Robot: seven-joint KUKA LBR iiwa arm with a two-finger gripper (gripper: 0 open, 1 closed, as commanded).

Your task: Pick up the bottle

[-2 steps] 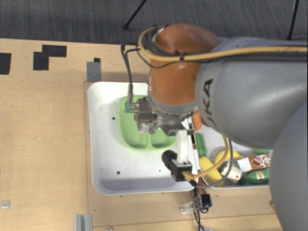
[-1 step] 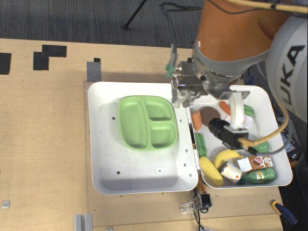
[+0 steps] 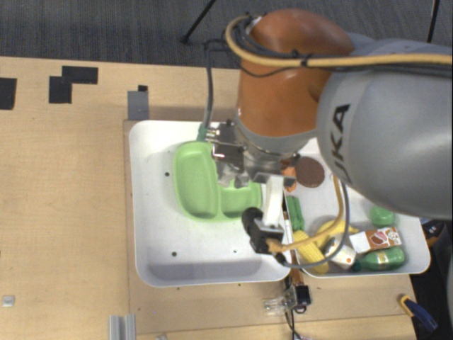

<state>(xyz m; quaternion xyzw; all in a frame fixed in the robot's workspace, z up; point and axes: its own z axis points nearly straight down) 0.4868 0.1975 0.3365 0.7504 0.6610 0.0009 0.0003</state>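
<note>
Hand (image 3: pixel 237 167) over left bin (image 3: pixel 152 211), bottle (image 3: pixel 383 259) in right bin (image 3: pixel 423 255)

We see the hand low above a green scoop (image 3: pixel 198 183); whether it is apart or together we cannot tell. The bottle lies on its side, well apart from the hand, so we judge nothing is grasped yet

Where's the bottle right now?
In the camera view, the green bottle lies in the right bin's lower-right corner, just right of the yellow item.
</note>
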